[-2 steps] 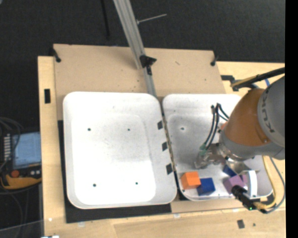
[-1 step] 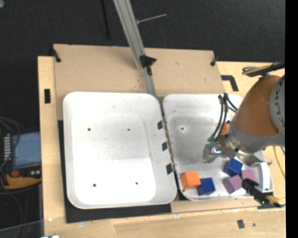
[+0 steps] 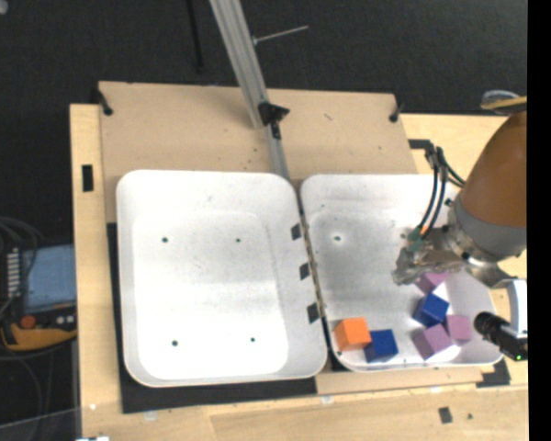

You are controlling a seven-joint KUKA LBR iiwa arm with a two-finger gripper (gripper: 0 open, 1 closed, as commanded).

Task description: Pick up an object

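Left bin bare white, right bin has my blocks bunched at its near right corner: orange block, touching it a blue block, then purple block, another blue block and a paler purple one. My gripper sits low over the right bin just above that cluster, a purple piece half hidden under it. Its tips are blurred and covered by my wrist, so I cannot tell how wide they are or whether they touch anything; my arm is cut off at the right.
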